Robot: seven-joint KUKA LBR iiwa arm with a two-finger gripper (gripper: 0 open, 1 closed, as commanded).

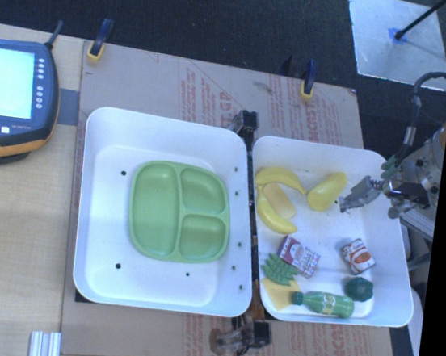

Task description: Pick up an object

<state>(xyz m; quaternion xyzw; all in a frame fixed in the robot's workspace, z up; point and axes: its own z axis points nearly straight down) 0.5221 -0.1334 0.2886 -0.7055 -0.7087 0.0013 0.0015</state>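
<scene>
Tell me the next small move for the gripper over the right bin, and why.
Probably ease the gripper a little further left and down toward the yellow lemon-shaped fruit. That fruit lies nearest its tip in the right bin, slightly apart from the bananas, and nothing shows between the fingers, so no pick has begun.

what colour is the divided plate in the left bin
Light green. The plate shows plainly in the camera view, lying in the left bin.
</scene>
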